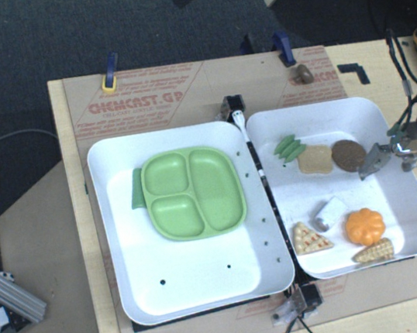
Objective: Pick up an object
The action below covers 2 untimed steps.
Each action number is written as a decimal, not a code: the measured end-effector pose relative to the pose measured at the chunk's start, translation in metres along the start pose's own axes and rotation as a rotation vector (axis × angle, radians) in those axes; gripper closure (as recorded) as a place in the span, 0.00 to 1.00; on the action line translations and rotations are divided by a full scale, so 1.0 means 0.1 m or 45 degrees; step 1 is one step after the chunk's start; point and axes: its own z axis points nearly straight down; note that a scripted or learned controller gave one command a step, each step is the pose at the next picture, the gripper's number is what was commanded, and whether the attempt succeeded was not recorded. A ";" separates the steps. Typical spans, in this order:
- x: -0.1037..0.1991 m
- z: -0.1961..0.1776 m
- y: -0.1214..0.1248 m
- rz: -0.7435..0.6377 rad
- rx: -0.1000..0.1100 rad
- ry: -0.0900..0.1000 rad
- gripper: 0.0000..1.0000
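Though left unnamed by the task, judged the likeliest target: a brown round piece [348, 154], nearest the gripper [372, 162]. Sat in the upper half of the right bin [402, 198], touching or all but touching a tan slab [316, 160] on its left side. Lay just beside the gripper, toward the view's left and slightly up; showed no clear long axis, being roundish. Could not tell whether the gripper was spread or pressed together, nor whether it touched the piece; looked low over the bin near its right wall, holding nothing visible.

Farther off in the same bin: green pods [288, 147] at upper left, an orange pumpkin shape [365, 226] below, a corn cob [373, 253] at the lower rim, a waffle-patterned wedge [311, 238], a small white block [330, 213]. Beyond, in the left bin [128, 253], a green divided plate [193, 192]. Under both, the tabletop [180, 88].
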 end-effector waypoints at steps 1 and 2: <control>-0.02 0.62 0.04 0.000 -0.001 0.000 0.00; -0.01 1.15 0.03 0.000 0.000 0.000 0.00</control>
